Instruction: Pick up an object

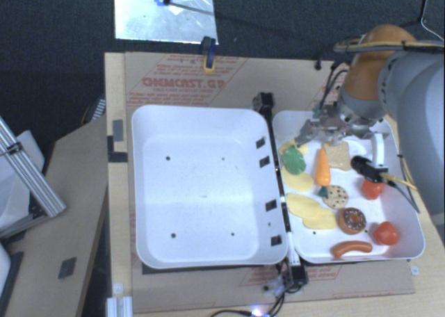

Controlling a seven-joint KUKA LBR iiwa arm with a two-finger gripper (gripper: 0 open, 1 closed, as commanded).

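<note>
1. Camera view, looking down at a slant: two shallow white bins sit side by side on a bench covered with a cardboard sheet (182, 76).
2. Left bin (149, 128): its white floor shows a few small dark dots.
3. Right bin (411, 229): it holds a cluster of toy food items.
4. Arm (407, 90): grey, with an orange band above the wrist, it reaches in from the right over the far part of the right bin.
5. Gripper (306, 131): it hangs low over the far left corner of the right bin, just above the green vegetable (293, 160); whether its fingers are apart or together cannot be told, and no item is seen between them.
6. Carrot (322, 167): orange, lying lengthwise just right of the green vegetable, beside a slice of toast (338, 156).
7. Yellow pieces (309, 211): they lie along the left side of the right bin.
8. Cookie (335, 196) and doughnut (352, 220): they sit near the middle.
9. Sausage (351, 247): it rests at the near edge, with a tomato (386, 233) to its right and a second tomato (372, 188) farther back.
</note>
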